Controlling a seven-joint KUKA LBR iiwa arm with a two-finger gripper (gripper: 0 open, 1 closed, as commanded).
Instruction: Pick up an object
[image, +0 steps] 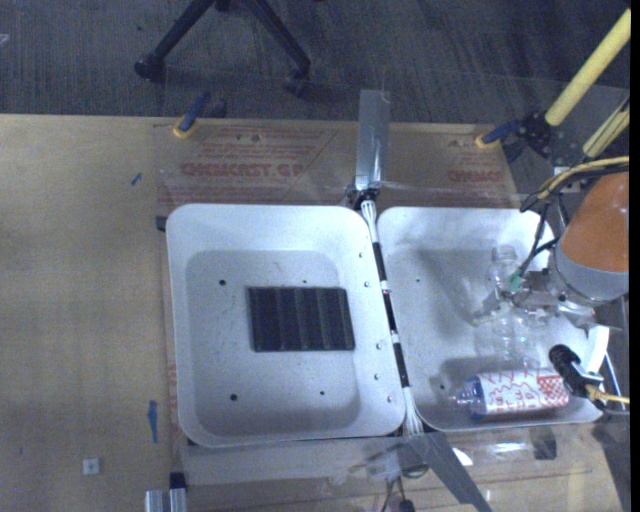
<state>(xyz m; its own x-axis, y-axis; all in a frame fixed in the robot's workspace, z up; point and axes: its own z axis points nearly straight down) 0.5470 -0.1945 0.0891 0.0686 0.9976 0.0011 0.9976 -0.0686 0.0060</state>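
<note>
Just two white bins side by side on the wooden bench: left bin (200, 250) with a dark ribbed plate (300, 318) flat on its floor, right bin (430, 250) with the clutter. Near its front wall, a bottle with a red-and-white label (515, 392), lying on its side. Farther back, a clear plastic bottle (503, 270), close beside the gripper (530, 292). Arm (600, 240) in from the right, low over the right bin's right side. Finger spread: cannot tell, blurred against the clear plastic.
</note>
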